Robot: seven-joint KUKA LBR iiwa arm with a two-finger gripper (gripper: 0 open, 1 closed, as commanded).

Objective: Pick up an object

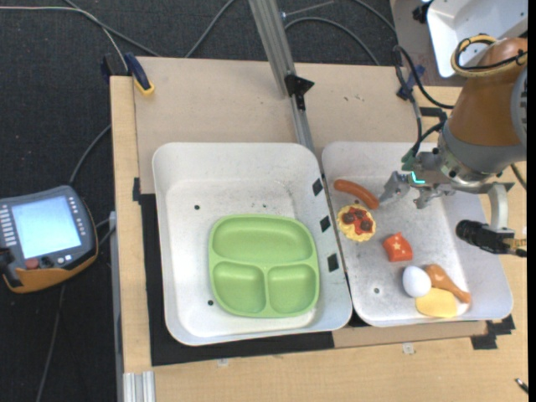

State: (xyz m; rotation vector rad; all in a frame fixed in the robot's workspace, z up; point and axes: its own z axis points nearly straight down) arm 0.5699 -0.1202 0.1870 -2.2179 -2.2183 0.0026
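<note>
Hanging above the upper part of the right bin (502, 296), the gripper (412, 189) sits just right of the toy sausage (356, 193), with nothing visible between its fingers. Whether they are spread or closed I cannot tell; the wrist hardware and cables blur together there.

The pickable things lie close together in this bin: the sausage, a small pizza-like piece (357, 223) just below it, a red block (398, 246), a white egg (415, 280) and what may be a drumstick (446, 282) resting on a yellow piece (439, 306).

A descent could land between the sausage and the pizza piece, nudging both and gripping neither. The sausage would probably roll away from a glancing finger.

The green divided plate (265, 265) sits alone in the left bin (180, 224). The arm's upper part is cut off at the frame edge.
</note>
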